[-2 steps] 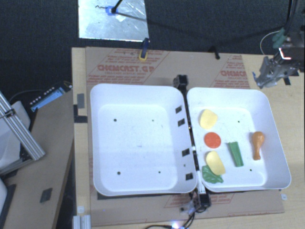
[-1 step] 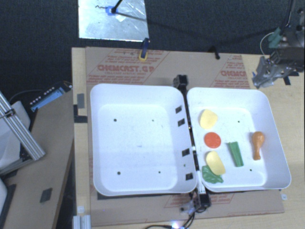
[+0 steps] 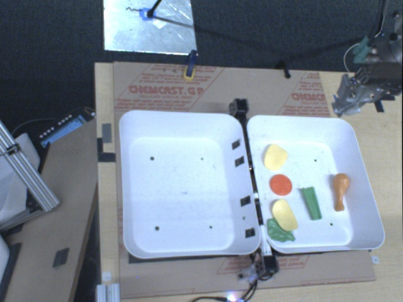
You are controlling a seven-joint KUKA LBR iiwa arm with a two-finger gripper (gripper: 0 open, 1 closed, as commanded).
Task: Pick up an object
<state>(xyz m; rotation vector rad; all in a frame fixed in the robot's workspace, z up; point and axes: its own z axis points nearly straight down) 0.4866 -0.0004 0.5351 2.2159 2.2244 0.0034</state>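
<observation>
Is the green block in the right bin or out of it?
In: the green block lies flat on the right bin's floor.

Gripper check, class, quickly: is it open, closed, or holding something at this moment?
Gripper: cannot be told whether open or closed; it sits above the back right corner of the right bin, with nothing seen between its tips.

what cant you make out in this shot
- Gripper, camera view: small and blurred at the bench's back right corner.
- Grey arm: cut off by the right edge.
- Green leafy piece: its top is tucked under the lower yellow oval piece.
- Writing on the brown board: too small to read.
</observation>
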